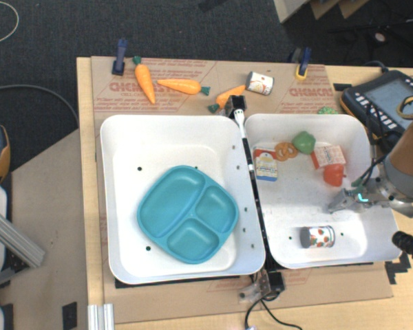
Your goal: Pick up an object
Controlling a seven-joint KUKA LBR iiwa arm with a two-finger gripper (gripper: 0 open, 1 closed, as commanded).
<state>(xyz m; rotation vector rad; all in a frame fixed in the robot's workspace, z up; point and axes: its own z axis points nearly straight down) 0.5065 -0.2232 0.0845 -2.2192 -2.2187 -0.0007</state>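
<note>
Cardboard bench (pixel 158 298) bears two bins: left (pixel 117 184) one tray (pixel 187 214); right (pixel 344 249) one can (pixel 317 236); three carrots (pixel 179 86) behind; gripper (pixel 345 201) state unclear.

The divided teal plate (pixel 187 214) looked like smooth, matt plastic; both white bins (pixel 117 150) appeared glossy plastic, on a cardboard-like bench (pixel 96 205).

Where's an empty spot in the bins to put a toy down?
Left bin: bare floor all around the blue divided plate, widest along the far side and left wall. Right bin: a bare patch in the middle, between the small carton and the can. Its far side is crowded with the pretzel, green toy and red items; the gripper sits at the right.
</note>
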